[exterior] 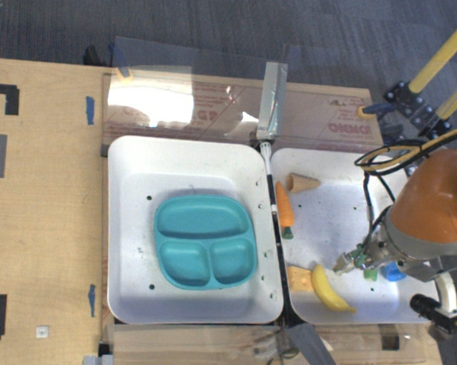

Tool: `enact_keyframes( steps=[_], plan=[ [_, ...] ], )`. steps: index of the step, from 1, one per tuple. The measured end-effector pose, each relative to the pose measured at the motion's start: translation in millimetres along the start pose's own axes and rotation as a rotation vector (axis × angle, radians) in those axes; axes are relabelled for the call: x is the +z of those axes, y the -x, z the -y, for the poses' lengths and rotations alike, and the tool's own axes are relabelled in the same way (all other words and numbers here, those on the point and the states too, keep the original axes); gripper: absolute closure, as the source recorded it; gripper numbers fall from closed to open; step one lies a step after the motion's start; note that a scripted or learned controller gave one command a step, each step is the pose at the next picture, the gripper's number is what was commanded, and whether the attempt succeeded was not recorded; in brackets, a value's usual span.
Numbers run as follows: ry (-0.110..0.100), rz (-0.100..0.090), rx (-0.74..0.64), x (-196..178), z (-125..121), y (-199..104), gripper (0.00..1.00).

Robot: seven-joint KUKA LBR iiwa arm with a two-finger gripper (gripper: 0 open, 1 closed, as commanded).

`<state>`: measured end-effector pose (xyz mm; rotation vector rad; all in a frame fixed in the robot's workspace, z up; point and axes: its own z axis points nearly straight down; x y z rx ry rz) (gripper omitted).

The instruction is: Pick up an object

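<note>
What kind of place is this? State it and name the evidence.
Probably a robotics lab bench set up for grasping trials. Two white bins sit side by side on a wooden bench, holding toy food such as a banana and carrot, beside a teal divided tray.

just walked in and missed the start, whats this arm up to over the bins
The grey and orange arm reaches in over the right bin, its hand low near the bin's front. A banana, a carrot and a tan wedge lie loose in that bin. The left bin holds a teal divided tray. Nothing looks lifted yet.
</note>
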<state>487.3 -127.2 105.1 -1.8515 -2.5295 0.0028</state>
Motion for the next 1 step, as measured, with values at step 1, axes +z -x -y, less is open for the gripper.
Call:
enact_keyframes(
  steps=[1],
  plan=[
    [0.0, 0.0, 0.0, 0.0, -0.1, 0.0, 0.0]
  ],
)
